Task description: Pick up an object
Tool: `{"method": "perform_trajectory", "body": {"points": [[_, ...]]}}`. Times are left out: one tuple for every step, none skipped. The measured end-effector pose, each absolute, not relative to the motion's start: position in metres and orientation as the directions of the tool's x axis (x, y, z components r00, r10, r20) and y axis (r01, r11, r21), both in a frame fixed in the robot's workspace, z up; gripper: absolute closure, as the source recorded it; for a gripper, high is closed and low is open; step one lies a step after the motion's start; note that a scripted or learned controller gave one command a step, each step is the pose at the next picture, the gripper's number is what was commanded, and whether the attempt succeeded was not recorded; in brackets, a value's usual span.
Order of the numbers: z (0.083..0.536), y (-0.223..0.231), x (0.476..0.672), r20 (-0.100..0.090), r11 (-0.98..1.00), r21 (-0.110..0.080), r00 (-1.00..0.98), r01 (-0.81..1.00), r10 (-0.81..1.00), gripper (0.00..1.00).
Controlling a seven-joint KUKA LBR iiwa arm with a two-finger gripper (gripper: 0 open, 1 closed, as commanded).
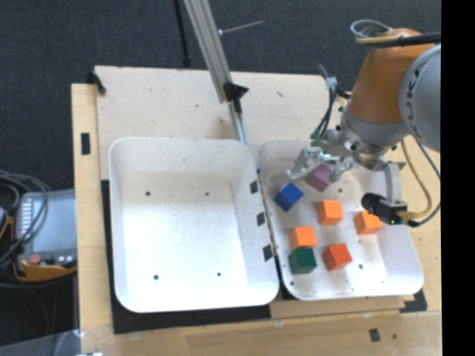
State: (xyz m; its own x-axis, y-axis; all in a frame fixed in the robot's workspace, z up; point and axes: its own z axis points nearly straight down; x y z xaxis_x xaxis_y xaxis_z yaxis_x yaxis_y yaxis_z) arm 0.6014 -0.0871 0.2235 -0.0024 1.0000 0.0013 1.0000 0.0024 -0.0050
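End effector (320, 166) over purple cube (320, 179) — small, matte, tilted.

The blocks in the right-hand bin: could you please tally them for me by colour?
Orange blocks: 4
Blue block: 1
Green block: 1
Purple block: 1, right under the hand
Total: 7

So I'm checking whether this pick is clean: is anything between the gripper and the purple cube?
Nothing visible. The gripper sits right over the purple cube in the right bin. The nearest neighbours, the blue cube and an orange cube, lie apart from it.
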Motion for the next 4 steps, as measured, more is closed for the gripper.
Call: {"method": "perform_trajectory", "body": {"points": [[0.226, -0.087, 0.602, 0.001, 0.001, 0.001, -0.001, 1.0, 1.0, 0.0], [0.168, -0.094, 0.594, -0.002, -0.002, -0.006, 0.002, 1.0, 1.0, 0.0], [0.107, -0.099, 0.593, -0.002, -0.002, -0.002, 0.002, 1.0, 1.0, 0.0], [0.097, -0.1, 0.593, -0.001, -0.004, 0.0, 0.004, 1.0, 1.0, 0.0]]}}
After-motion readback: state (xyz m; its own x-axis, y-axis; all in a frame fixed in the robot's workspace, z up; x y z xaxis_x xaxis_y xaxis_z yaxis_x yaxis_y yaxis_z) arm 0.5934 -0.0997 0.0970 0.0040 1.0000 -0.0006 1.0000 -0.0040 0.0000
